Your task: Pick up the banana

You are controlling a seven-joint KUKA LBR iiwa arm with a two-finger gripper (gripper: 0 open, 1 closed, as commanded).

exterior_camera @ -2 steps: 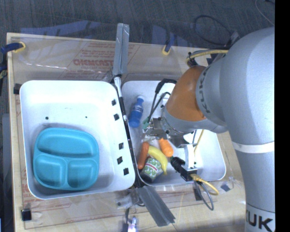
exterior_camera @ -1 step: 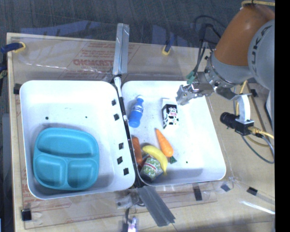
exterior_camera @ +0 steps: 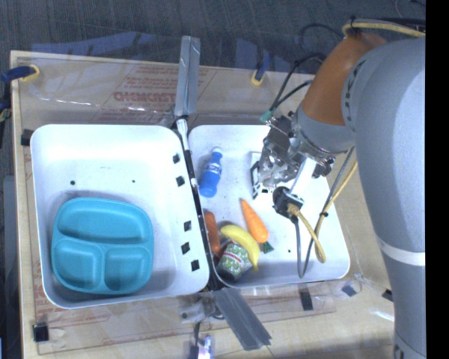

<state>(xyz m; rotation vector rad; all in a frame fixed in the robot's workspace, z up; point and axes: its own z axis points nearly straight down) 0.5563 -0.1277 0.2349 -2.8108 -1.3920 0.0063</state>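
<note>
The yellow banana (exterior_camera: 240, 238) lies near the front of the right bin (exterior_camera: 325, 264), curving from upper left to lower right. Its front end rests against a green packet (exterior_camera: 237, 259), and an orange carrot (exterior_camera: 253, 219) lies just to its right. My gripper (exterior_camera: 259, 175) hangs over the middle of the right bin, behind the carrot and banana and well apart from both. It is open, with bare white bin floor showing between the fingers.
A blue bottle (exterior_camera: 210, 172) lies at the right bin's left side. A red-orange sausage-like item (exterior_camera: 211, 230) sits by the divider. A teal divided tray (exterior_camera: 102, 244) rests in the left bin (exterior_camera: 97, 148). A yellow cable (exterior_camera: 312, 234) dangles from the wrist.
</note>
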